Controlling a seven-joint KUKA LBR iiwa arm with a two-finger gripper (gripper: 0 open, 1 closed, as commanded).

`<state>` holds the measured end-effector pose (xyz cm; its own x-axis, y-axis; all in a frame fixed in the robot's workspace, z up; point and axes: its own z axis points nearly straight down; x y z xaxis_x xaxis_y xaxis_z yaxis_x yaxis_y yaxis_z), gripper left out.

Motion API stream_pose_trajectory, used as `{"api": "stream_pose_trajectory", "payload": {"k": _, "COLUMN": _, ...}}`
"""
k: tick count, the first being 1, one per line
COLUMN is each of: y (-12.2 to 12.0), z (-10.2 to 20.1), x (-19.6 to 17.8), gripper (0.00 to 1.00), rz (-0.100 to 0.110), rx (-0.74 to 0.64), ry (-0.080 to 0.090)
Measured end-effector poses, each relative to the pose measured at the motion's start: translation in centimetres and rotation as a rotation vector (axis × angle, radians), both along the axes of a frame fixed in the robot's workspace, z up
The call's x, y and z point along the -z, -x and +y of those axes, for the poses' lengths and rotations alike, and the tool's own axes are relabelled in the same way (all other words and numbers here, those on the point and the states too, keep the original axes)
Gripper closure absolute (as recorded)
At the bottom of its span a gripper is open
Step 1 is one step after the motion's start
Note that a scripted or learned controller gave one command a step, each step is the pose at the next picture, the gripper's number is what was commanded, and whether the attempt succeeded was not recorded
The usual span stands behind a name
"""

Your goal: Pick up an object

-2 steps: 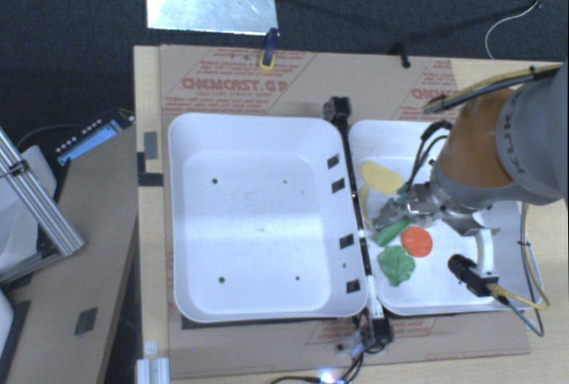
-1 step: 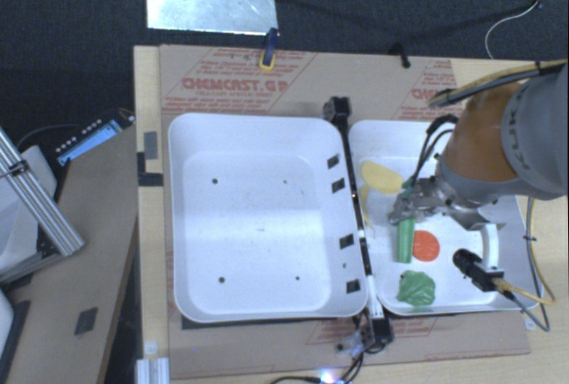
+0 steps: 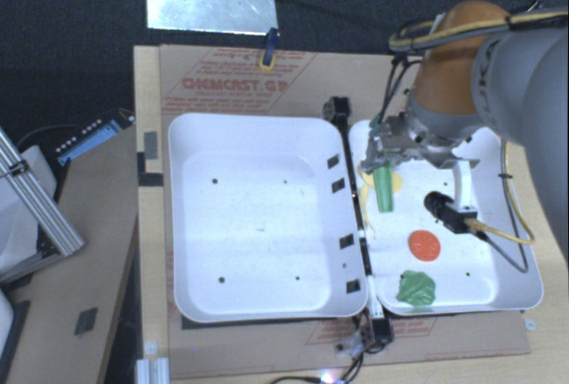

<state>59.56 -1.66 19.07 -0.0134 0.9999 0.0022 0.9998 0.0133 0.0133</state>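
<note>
The gripper (image 3: pixel 384 162) hangs over the upper left part of the right bin (image 3: pixel 511 280), its fingers clamped on the top of a green cylinder (image 3: pixel 383 189) that points down beside a yellow object (image 3: pixel 370 180) on the bin floor. Lower in the same bin lie an orange disc (image 3: pixel 424 244) and a crumpled green piece (image 3: pixel 415 287), well apart from the gripper. The left bin (image 3: pixel 191 138) sits alongside

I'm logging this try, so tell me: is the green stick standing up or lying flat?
Cannot tell for sure. The green stick sits in the right bin, its top end right below the hand, and the slanted view hides any contact.
</note>
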Motion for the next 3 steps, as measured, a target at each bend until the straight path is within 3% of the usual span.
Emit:
{"api": "stream_pose_trajectory", "payload": {"k": 1, "y": 6.8, "z": 1.7, "x": -0.9, "gripper": 1.0, "rz": 0.014, "rx": 0.01, "ry": 0.001}}
{"api": "stream_pose_trajectory", "payload": {"k": 2, "y": 5.1, "z": 8.4, "x": -4.0, "gripper": 1.0, "rz": 0.009, "rx": 0.003, "ry": 0.0}}
{"api": "stream_pose_trajectory", "payload": {"k": 3, "y": 4.0, "z": 3.9, "x": -9.3, "gripper": 1.0, "rz": 0.006, "rx": 0.015, "ry": 0.003}}
